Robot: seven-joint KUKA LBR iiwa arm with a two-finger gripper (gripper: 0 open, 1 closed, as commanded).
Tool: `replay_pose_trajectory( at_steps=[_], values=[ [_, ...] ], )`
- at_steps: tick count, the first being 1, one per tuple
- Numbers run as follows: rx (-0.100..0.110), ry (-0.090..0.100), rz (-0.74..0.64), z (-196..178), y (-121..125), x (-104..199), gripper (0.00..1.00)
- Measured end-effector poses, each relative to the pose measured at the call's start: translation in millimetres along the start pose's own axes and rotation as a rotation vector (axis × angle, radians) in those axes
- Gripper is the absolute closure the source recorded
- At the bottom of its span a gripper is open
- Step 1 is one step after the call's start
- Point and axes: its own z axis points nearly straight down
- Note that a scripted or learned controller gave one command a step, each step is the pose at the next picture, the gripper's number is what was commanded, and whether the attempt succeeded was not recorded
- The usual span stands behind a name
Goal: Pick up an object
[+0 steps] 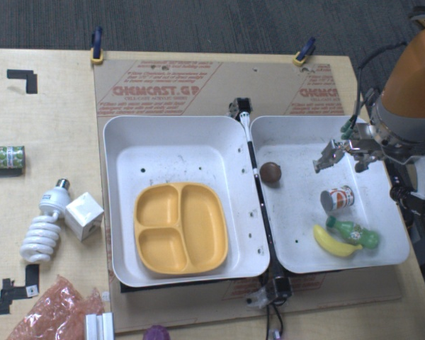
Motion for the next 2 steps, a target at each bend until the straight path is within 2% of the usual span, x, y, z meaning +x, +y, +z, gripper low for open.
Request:
replay_pose_trajectory(
  at_steps=[1, 2],
  values=[
    [-0.02, -0.007, 0.001, 115.9, -12.4, -10.0, 0.0],
    [-0.029, -0.018, 0.012, 125.7, -61.6, 23.0, 0.0]
  ],
)
